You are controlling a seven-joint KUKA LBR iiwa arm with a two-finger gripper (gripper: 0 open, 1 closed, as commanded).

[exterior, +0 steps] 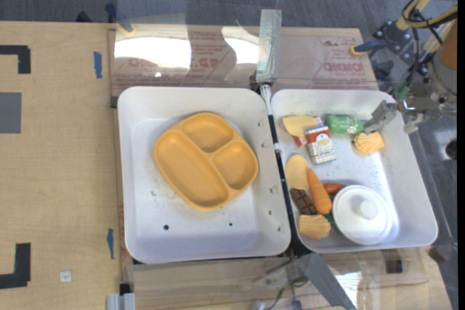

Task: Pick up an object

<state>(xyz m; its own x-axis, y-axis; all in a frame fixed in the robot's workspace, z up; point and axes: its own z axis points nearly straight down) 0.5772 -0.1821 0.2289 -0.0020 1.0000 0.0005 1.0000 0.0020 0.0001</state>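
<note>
My gripper (396,119) hangs over the far right corner of the right bin (410,165), its two grey fingers (380,115) spread apart with nothing between them, so it is open. Just below and left of the left finger lies a ridged yellow-orange toy piece (368,143), apart from it. Further left in the same bin are a green toy (343,124), a small red-and-white carton (320,144) and a yellow wedge (300,125). Nearer the front lie a carrot (318,189), a brown waffle piece (303,202), a pale yellow shell (314,227) and a white lidded bowl (363,213).
The left bin (138,178) holds an orange divided plate (205,158). A raised divider (275,156) separates the two bins. Clear plastic sheeting and a taped post (268,47) stand behind the bins. Cables and arm hardware (418,11) crowd the upper right.
</note>
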